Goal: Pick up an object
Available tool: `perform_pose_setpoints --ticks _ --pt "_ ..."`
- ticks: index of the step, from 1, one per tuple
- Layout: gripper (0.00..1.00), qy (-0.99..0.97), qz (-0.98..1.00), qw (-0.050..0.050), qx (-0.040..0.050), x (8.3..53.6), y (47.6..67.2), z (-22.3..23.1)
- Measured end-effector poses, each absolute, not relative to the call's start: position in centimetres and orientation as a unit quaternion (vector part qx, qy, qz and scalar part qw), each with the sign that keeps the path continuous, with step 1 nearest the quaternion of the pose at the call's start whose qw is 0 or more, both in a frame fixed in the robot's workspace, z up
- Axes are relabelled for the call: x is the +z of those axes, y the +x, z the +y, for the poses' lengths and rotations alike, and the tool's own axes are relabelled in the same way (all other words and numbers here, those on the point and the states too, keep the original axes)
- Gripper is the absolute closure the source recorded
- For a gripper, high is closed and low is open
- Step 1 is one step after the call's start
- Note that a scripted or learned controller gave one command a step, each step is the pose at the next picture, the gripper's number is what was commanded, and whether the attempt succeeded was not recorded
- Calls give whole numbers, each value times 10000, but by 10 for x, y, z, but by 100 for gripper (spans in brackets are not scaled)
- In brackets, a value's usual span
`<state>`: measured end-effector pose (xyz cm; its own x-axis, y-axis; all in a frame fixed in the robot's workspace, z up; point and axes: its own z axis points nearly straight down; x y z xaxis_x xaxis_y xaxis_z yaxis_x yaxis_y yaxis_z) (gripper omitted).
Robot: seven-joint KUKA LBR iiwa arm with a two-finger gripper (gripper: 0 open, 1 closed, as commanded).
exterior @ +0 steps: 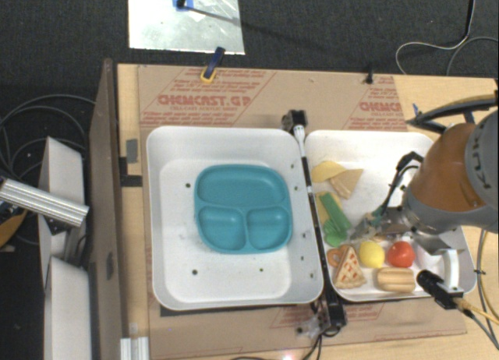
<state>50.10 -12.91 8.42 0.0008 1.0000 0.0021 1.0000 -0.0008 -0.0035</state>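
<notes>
Reaching in from the right, the gripper (380,224) hangs low over the right bin (366,142), above the toy food; whether it is spread or closed I cannot tell. Just beside it on the left lies a green piece (334,219), long and narrow, its long axis running from far to near with a slight lean rightward. Nearer sit a yellow lemon (373,255), a red tomato (401,254), a bread roll (395,279) and a pizza slice (349,268). A teal divided plate (242,206) rests in the left bin (175,195).
</notes>
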Motion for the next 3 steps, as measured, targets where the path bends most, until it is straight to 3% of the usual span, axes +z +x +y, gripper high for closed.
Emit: perform_pose_setpoints --ticks 1,2,3 --pt "0 -7045 -7097 -33 -24 85 576 -122" --pt "0 -7085 -7057 -14 5 85 555 -182" --pt "0 -7018 -7123 -27 -54 191 549 -72"
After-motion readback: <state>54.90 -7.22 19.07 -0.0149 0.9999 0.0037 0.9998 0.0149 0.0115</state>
